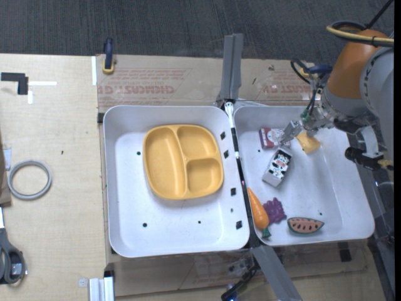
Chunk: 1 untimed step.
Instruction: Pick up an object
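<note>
My gripper (293,132) hangs over the far part of the right bin (351,212), reaching in from the right. It sits just above a small black-and-white carton (278,167) and beside a yellow cheese wedge (307,143). A red-and-white packet (270,137) lies just left of the fingers. Nothing shows between the fingers. Nearer the front of this bin lie an orange carrot (257,211), a bunch of purple grapes (274,209) and a watermelon slice (305,225).
The left bin (125,224) holds a yellow divided plate (183,161). A grey divider post (230,68) stands between the bins at the back. On the wooden bench to the left lie a grey ring (27,179) and scissors (11,262).
</note>
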Available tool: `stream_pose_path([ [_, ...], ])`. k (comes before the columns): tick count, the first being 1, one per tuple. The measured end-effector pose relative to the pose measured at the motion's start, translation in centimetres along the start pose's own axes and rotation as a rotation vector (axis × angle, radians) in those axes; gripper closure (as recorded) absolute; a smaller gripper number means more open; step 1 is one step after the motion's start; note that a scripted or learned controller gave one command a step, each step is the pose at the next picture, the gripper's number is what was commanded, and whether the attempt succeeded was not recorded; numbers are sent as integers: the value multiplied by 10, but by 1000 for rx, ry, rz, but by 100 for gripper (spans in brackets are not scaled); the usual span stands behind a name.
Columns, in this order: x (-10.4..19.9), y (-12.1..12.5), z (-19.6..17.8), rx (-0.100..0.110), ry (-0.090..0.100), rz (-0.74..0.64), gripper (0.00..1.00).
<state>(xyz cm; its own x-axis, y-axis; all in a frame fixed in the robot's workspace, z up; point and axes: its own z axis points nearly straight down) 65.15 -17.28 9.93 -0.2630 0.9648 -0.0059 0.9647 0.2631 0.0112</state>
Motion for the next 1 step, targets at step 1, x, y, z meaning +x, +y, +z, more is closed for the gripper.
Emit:
stream_pose_path([
  [1, 24, -45, 1, 1, -2, -70, 0],
])
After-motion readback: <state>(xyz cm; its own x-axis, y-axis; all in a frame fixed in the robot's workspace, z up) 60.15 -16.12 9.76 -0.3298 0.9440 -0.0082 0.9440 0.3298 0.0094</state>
